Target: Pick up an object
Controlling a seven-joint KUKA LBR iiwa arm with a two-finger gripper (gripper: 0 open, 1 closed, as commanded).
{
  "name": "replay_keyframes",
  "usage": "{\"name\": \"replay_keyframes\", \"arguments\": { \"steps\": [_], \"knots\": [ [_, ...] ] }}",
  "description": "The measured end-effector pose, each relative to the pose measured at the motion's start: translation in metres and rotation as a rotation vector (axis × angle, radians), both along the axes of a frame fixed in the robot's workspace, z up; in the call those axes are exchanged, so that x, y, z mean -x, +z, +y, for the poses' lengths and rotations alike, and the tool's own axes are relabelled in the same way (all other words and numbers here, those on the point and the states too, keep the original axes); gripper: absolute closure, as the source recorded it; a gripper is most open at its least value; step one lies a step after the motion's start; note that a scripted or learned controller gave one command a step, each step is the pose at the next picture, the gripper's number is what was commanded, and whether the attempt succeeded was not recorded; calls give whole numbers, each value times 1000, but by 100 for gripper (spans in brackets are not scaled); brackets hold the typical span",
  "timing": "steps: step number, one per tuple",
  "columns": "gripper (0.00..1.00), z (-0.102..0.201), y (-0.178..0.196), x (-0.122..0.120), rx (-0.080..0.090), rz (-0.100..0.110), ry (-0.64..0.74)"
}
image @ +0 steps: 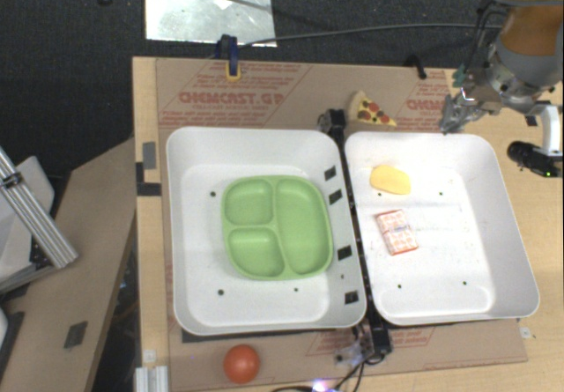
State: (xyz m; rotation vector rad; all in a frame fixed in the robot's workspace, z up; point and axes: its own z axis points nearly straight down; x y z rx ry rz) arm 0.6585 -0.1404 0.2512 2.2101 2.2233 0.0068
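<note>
In the right bin (493,232) lie two objects: a yellow rounded piece (389,179) near the back left and a small pink-and-white box (397,232) toward the middle left. My gripper (455,115) hangs at the back right, just over the far rim of the right bin, with its dark fingertips pointing down. It sits well behind and to the right of the yellow piece and touches neither object. Nothing shows between its fingers.
The left bin (189,205) holds a green three-compartment plate (276,226). A pizza-slice toy (372,110) lies on the board behind the bins, and a red-orange ball (241,363) sits in front of the left bin. Clips join the bins along the middle seam.
</note>
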Motion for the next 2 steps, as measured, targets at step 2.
{"name": "replay_keyframes", "arguments": {
  "steps": [2],
  "knots": [
    [100, 45, 23, 8, -2, 7, 1]
  ]
}}
